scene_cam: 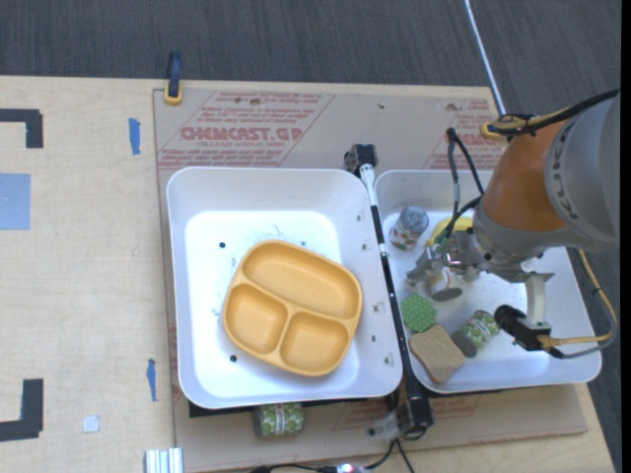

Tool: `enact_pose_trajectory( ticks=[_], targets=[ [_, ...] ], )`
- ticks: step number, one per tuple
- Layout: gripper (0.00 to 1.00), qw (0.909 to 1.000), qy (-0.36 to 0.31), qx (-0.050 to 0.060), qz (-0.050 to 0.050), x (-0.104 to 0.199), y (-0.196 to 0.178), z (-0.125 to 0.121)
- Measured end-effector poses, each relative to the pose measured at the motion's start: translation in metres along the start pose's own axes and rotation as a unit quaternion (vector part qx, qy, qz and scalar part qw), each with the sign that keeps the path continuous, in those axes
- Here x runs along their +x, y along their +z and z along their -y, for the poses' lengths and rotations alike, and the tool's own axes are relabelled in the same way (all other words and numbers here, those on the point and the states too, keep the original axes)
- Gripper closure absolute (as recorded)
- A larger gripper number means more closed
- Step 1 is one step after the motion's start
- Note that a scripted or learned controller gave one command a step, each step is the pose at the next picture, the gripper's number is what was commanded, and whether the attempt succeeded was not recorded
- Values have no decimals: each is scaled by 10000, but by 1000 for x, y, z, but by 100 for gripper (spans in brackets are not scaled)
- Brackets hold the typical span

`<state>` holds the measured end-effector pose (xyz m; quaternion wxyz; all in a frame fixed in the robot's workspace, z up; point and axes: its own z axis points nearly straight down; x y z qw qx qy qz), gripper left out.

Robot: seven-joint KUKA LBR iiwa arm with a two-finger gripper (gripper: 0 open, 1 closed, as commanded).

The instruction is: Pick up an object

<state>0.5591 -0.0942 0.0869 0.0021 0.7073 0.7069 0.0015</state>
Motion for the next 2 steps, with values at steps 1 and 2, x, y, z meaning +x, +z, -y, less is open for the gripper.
enact_pose_trajectory(
  ticks=[1, 2],
  targets=[
    [100, 10000, 1, -23, 5, 0, -11, -2],
    [100, 10000, -13, 11, -10, 60, -99, 45]
  ],
)
